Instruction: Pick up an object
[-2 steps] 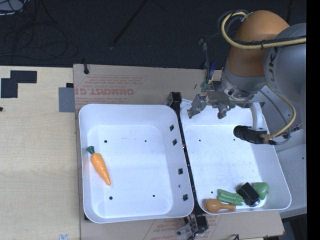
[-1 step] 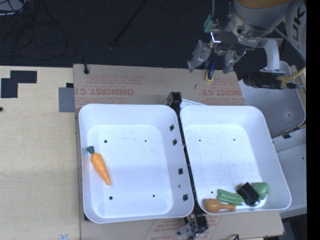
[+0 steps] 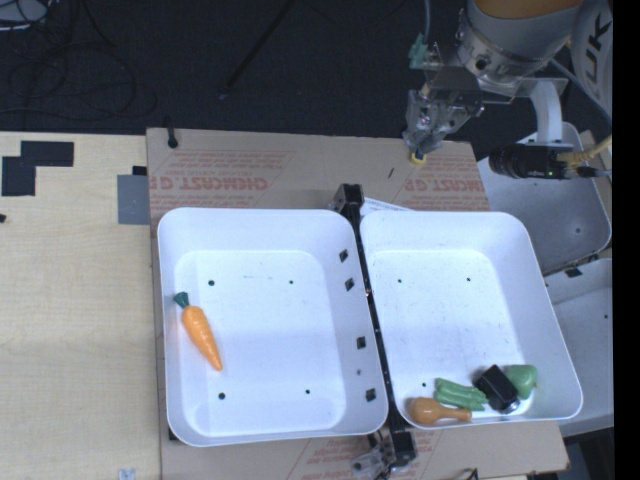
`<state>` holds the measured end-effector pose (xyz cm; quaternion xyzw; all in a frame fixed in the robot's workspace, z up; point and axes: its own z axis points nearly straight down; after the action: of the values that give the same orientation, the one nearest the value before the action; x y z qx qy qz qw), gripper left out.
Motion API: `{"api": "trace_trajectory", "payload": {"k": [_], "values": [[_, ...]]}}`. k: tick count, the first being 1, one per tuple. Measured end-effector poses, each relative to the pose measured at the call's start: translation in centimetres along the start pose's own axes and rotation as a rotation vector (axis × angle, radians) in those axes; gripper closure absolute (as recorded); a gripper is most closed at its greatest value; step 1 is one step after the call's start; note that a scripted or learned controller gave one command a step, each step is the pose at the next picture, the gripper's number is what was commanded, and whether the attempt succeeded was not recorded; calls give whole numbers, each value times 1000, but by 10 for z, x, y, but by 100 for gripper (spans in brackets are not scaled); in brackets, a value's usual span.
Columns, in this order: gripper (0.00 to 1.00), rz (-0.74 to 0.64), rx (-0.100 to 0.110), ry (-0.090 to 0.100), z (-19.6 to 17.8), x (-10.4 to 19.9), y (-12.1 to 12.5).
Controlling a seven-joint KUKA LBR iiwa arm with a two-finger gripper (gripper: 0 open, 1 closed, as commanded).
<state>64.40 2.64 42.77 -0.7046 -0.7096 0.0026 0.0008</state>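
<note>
Camera view — gripper [image 3: 421, 149] above right bin's [image 3: 545, 286] far edge.

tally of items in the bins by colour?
Orange: 2, the carrot in the left bin and an orange piece in the right bin
Green: 2, a long green piece and a round green piece, both in the right bin
Black: 1, a black block in the right bin
Total: 5
</note>
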Motion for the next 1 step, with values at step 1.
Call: {"api": "trace_trajectory", "payload": {"k": [1], "values": [[100,2,1,3,25,63,0]]}}
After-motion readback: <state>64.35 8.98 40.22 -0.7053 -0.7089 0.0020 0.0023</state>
